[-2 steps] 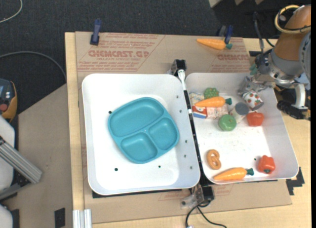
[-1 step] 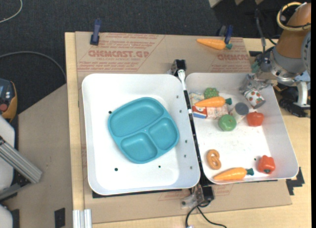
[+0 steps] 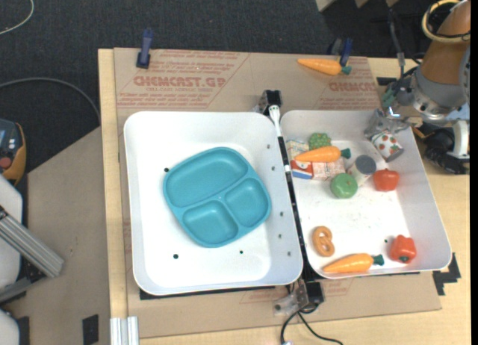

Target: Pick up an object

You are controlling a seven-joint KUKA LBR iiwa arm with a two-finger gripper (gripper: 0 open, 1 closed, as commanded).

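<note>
Over the right bin (image 3: 437, 220), the arm's pincer (image 3: 382, 121) hangs above a spotted cube (image 3: 387, 144), grip state unclear.

A robotics lab: clamped cardboard bench (image 3: 187, 82), white bins (image 3: 142, 187), loose cables (image 3: 15, 7).

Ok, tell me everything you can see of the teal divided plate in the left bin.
The teal divided plate looks like moulded plastic, matte, with rounded corners. It has three compartments: one large at the upper left, two smaller at the lower right, split by raised ridges. It lies flat, face up, turned at a slant, about mid-floor in the left bin. Nothing lies in it or touches it except the bin floor.
</note>
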